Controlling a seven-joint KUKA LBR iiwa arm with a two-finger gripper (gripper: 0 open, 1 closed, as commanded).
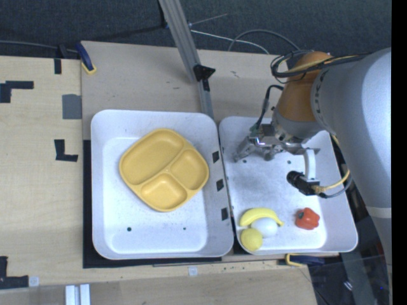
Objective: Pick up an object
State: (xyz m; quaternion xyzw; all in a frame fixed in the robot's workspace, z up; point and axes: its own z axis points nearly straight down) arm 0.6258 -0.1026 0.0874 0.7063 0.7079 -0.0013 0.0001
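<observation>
At the far left the wooden table (38, 189) carries a few dark tape marks and a grey patch. Next comes the left bin (105, 234), a shallow white tray. In its upper half lies a yellow plate (164, 169) with three compartments, turned at an angle, resting flat on the bin floor. A grey metal pole (181, 30) runs down from the top of the view and ends near the gap between the two bins.

The right bin (337, 234) sits just beside the left one, their rims touching. In its upper part hangs the claw (254, 150), pointing left and down over the bin floor; its two fingers stand somewhat spread, with nothing between them. Above and right of it the arm (362, 107) comes in, grey and bulky, with its orange band (296, 100) above the wrist and a yellow cable looping round.

Along the near edge of the right bin lie the loose things, well apart from the claw: a yellow lemon (251, 239), touching it a yellow banana (259, 216) curved over a small white ball (269, 229), and further right a red pepper (307, 218) lying alone.
</observation>
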